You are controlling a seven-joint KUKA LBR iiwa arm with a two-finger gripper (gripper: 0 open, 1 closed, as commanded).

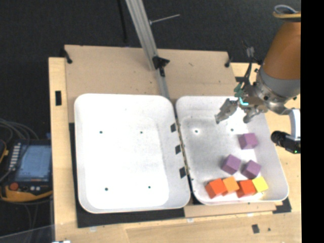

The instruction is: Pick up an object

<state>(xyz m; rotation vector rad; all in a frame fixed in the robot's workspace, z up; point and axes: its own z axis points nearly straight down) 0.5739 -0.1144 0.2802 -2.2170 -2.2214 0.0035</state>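
Two shallow white bins sit side by side on the bench (126, 70) in the camera view, the left bin (83, 135) and the right bin (202, 110) meeting along a seam near the middle. Seven small blocks lie in the right bin, all toward its near and right-hand part. One purple block (247, 140) lies alone, farthest up the bin; a second purple block (231, 163) and a third purple block (251, 168) sit lower, near each other but apart. Along the near wall runs a tight row: a red-orange block (216, 188), then an orange block (231, 184) touching it, then another red-orange block (246, 188), then a yellow block (260, 184) at the right end. The arm (283, 49) comes in from the right, its orange band above the grey wrist, and the gripper (237, 113) hangs over the upper middle of the right bin, above and to the left of the lone purple block and well apart from the row. Its two fingers (223, 113) are spread wide, pointing down and left, with nothing between them. A slanted metal rail (144, 29) rises from the far edge of the bench between the bins, and a small device with a blue screen (33, 163) sits off the bench at the left.
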